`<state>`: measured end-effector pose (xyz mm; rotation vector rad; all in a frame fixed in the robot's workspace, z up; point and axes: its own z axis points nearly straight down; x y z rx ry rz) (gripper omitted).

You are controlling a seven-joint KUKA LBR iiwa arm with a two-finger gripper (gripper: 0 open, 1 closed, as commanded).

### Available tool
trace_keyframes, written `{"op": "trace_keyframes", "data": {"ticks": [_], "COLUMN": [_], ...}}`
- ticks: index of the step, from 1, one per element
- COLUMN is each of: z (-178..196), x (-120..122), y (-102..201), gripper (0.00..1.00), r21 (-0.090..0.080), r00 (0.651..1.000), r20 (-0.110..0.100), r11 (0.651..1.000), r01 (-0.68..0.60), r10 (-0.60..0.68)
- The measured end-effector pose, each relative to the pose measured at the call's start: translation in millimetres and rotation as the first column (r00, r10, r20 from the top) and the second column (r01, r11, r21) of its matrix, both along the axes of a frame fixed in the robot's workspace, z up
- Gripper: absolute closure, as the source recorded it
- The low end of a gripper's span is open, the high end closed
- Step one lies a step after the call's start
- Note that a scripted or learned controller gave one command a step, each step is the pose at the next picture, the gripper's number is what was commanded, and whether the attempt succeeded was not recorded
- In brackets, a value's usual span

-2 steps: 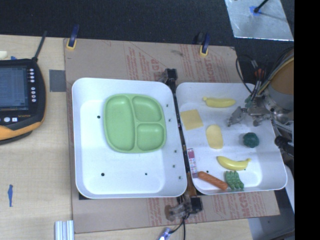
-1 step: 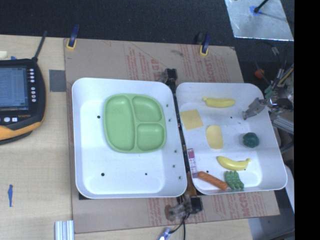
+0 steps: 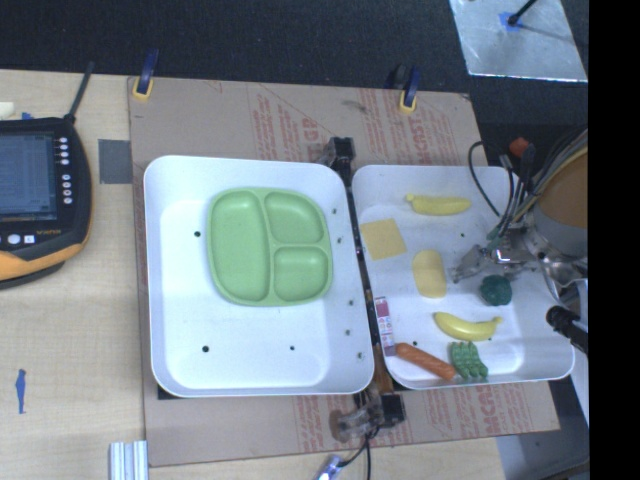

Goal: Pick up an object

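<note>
The right bin (image 3: 395, 183) holds several toy foods. At the top lies a yellow banana (image 3: 437, 205), with a flat yellow cheese slice (image 3: 383, 238) and a pale yellow block (image 3: 429, 273) below it. Further down are a dark green round piece (image 3: 495, 290), a second banana (image 3: 466, 325), an orange carrot (image 3: 424, 360) and green broccoli (image 3: 467, 361). My gripper (image 3: 480, 263) reaches in from the right and hangs low over the bin's right side, just above and left of the dark green piece. Nothing visibly sits in its grasp.
The left bin (image 3: 180, 318) carries a green divided plate (image 3: 268, 245). A tablet-like pendant (image 3: 35, 198) lies at the far left of the bench. Cables (image 3: 505, 193) hang around the wrist near the right bin's upper right corner.
</note>
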<state>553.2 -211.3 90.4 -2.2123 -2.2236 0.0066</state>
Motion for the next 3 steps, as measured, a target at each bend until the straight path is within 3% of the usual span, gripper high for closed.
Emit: {"op": "trace_keyframes", "data": {"ticks": [1,2,3], "z": [11,11,1], "x": [1,1,-34], "y": [-1,-1,0], "gripper": [1.00,0.00,0.00], "r21": [-0.002,-0.003,0.000], "r00": [1.000,1.000,1.000], "r20": [0.001,0.001,0.001], "r11": [1.000,1.000,1.000], "r01": [-0.003,-0.004,-0.001], "r10": [0.003,0.004,0.001]}}
